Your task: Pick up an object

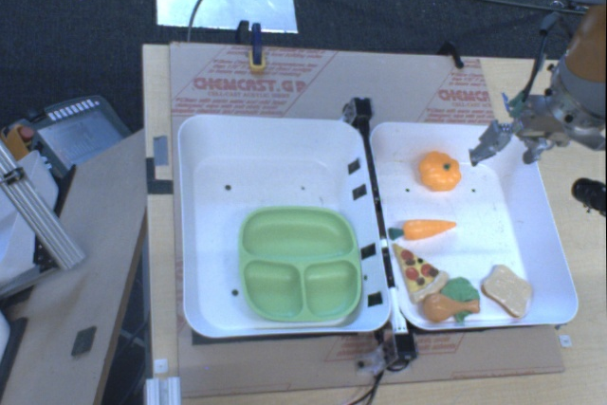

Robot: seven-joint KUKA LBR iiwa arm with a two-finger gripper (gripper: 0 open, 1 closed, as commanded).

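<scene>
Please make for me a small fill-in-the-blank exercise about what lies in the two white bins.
1. The green divided tray lies in the ____ bin.
2. The pumpkin is ____ in colour.
3. The carrot lies between the pumpkin and the ____ slice.
4. The tool hovers above the ____ bin.

Missing words: left; orange; pizza; right

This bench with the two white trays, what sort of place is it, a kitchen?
Probably a robot test lab, not a kitchen. The orange toy pumpkin and toy pizza slice lie in a shallow white plastic bin, a grey robot arm reaches in, and cables cross the dark floor.
</scene>
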